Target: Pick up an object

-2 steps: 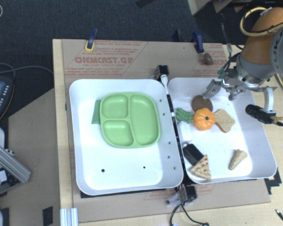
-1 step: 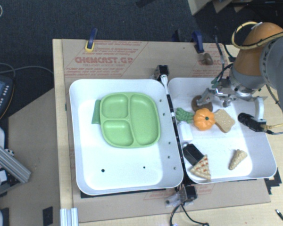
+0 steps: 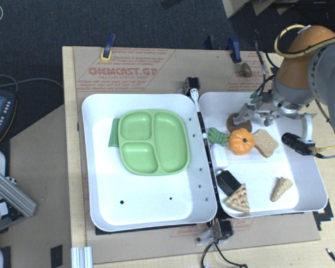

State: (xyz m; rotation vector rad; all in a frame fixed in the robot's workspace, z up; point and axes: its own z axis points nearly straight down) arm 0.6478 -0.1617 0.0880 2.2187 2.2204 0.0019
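The gripper point(image 3: 258, 111) hangs over the upper part of the right bin point(image 3: 310, 191), in the right of the frame. Whether the pincer is spread or pressed together cannot be told from this angle, and nothing can be seen pinched in it.

Just below and left of it lies a flat brown disc point(image 3: 234, 122), dull and round, its upper right edge partly hidden by the gripper. Touching the disc's lower edge is a small orange pumpkin point(image 3: 241, 142), glossy and ribbed, with a short stem. A tan slab point(image 3: 266, 143), rough like bread and squarish, lies against the pumpkin's right side, directly below the gripper. A knobbly green piece point(image 3: 216, 136) lies to the pumpkin's left, by the bin's left wall.

Well apart, toward the lower right of the frame, are a pale textured cone point(image 3: 281, 188), a triangular pizza slice point(image 3: 238, 199) and a black block point(image 3: 228, 180) just above the slice.

The left bin point(image 3: 100, 200) holds a smooth green divided plate point(image 3: 154, 142) with three compartments.
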